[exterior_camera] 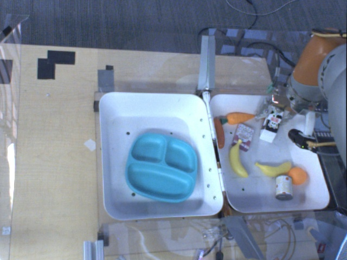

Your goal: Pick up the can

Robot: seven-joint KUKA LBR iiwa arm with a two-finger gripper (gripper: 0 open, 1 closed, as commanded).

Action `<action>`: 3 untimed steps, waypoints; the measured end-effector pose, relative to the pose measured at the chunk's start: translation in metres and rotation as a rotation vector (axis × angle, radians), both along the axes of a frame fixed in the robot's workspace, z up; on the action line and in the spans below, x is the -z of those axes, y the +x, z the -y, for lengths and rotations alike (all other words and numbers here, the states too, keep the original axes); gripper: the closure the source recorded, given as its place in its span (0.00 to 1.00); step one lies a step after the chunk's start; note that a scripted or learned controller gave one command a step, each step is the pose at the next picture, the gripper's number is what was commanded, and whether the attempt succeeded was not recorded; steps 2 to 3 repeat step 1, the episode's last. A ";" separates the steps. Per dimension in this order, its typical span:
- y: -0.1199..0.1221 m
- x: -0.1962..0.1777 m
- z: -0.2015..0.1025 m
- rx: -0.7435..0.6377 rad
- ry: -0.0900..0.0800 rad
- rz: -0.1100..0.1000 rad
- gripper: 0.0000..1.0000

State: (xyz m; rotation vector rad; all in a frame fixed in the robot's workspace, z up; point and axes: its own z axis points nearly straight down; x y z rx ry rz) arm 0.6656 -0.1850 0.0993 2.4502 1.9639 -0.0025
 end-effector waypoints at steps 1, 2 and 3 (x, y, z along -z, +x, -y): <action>-0.011 -0.108 -0.036 0.100 0.001 0.008 1.00; -0.011 -0.108 -0.036 0.100 0.001 0.008 1.00; -0.011 -0.108 -0.036 0.100 0.001 0.008 1.00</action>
